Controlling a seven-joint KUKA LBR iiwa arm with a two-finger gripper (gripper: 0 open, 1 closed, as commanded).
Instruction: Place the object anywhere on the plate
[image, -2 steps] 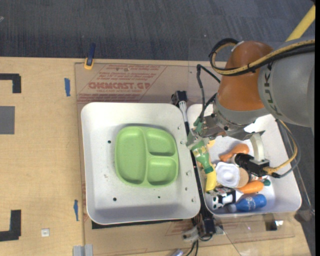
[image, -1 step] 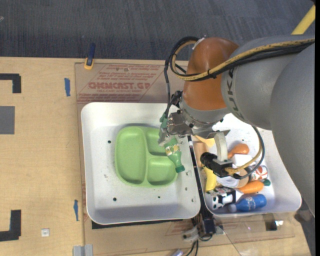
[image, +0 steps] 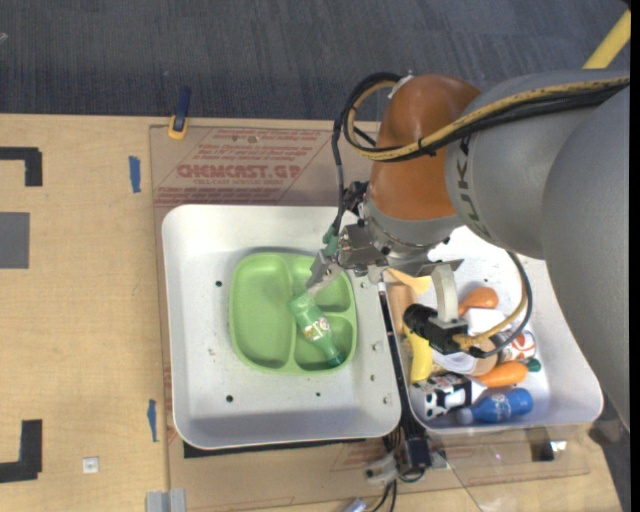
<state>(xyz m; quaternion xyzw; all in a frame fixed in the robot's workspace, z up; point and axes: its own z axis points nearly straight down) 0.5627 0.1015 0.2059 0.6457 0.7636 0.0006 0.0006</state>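
A light green divided plate (image: 262, 312) lies in the left white bin (image: 195, 330). A small translucent green bottle (image: 316, 327) with a pale label lies tilted in the plate's lower right compartment, against the divider. My gripper (image: 322, 274) hangs over the plate's right side, pointing down and left, with its tip just above and right of the bottle's upper end. I cannot make out whether it touches the bottle. The grey arm with its orange band (image: 425, 150) reaches in from the right, over the wall between the bins.
The right bin (image: 575, 385) holds several toys: a yellow banana (image: 421, 358), orange carrot-like pieces (image: 503, 374), a blue bottle (image: 505, 406) and a black-and-white figure (image: 443, 398). Black and yellow cables run along the arm. Cardboard covers the bench around the bins.
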